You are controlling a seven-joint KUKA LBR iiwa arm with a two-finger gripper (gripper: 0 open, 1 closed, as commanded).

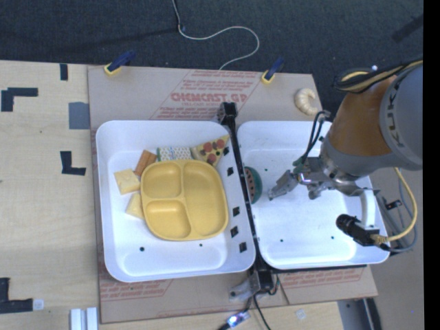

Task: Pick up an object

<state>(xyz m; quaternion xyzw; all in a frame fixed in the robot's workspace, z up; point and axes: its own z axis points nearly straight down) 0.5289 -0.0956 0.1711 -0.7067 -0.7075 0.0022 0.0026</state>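
2 bins side by side on bench. Left bin (117,249): divided plate (184,199) in middle, crackers (127,181) touching its left edge, pizza slice (212,149) behind it by the divider. Right bin (309,253): round thing (253,184) against left wall, gripper (297,184) just right of it. Cable (220,36) lies behind bins.
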